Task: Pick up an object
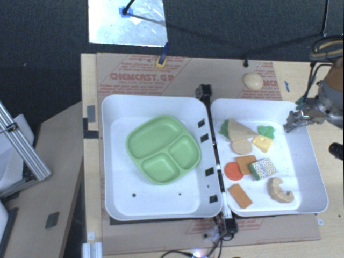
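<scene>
The right bin (306, 160) holds several toy foods: a sandwich wedge (237, 128), a green piece (266, 130), a yellow cheese block (262, 143), a tan disc (241, 146), an orange slab (246, 163), a red disc (233, 170), a patterned block (263, 168), an orange bar (239, 195) and a beige croissant (280, 191). My gripper (295, 121) hangs at the bin's far right rim, right of the green piece and apart from every item. Nothing shows between its fingers.
The left bin (115, 198) carries a green three-section plate (163, 149). A black divider (211, 149) runs between the bins. A beige ball (253, 80) lies on the cardboard behind the right bin. A shiny sheet (127, 15) lies at the back.
</scene>
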Available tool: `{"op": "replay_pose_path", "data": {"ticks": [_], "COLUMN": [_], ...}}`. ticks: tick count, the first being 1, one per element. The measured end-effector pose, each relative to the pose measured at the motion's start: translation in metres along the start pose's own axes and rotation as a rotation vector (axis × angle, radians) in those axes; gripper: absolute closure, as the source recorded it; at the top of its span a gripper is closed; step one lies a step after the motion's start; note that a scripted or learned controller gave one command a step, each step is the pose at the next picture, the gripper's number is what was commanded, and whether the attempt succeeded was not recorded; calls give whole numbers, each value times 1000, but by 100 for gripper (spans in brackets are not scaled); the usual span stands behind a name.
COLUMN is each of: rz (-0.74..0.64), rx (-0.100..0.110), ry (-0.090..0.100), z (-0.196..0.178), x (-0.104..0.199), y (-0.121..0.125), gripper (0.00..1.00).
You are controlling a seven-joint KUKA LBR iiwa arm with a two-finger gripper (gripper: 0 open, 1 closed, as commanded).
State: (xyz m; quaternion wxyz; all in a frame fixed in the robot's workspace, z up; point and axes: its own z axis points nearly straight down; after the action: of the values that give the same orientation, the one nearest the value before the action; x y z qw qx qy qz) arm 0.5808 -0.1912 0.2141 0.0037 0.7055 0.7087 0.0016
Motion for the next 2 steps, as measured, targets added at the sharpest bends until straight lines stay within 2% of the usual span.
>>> {"op": "replay_pose_path", "data": {"ticks": [1, 2], "rz": [-1, -4], "rx": [4, 6], "ry": [2, 4], "z": [-11, -17], "x": [0, 47], "y": [1, -5], "gripper": [100, 100]}}
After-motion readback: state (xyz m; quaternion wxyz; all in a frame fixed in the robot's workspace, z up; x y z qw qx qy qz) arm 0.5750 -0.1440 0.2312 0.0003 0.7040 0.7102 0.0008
